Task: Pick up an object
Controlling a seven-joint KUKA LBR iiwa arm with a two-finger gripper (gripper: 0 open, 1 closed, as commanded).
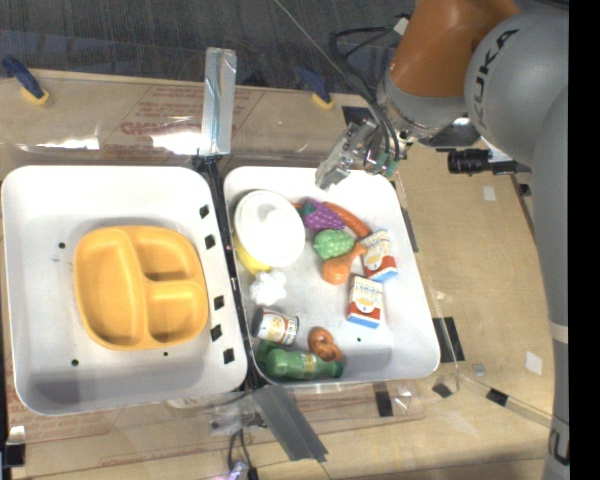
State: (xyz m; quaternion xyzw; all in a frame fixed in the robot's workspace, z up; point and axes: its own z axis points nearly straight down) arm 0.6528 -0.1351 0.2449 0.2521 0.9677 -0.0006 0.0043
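Observation:
My gripper (pixel 332 175) hangs over the far edge of the right bin (pixel 412 318), its grey fingers pointing down-left, with nothing seen between them. Just below it lie purple grapes (pixel 322 214), an orange sausage (pixel 350 219), a green piece (pixel 332 243) and an orange carrot (pixel 338 267). A white bowl (pixel 269 225) sits on a yellow item at the bin's left. Two small cartons (pixel 366 301) (pixel 379 255) lie at the right. A tin can (pixel 276 327), a brown pastry (pixel 325 344) and a green bottle (pixel 298 364) lie near the front.
The left bin (pixel 30 228) holds a yellow divided plate (pixel 140 286). A crumpled white scrap (pixel 269 288) lies beside the bowl. A silver upright bracket (pixel 218 103) stands behind the seam between the bins. Cables run behind the arm.

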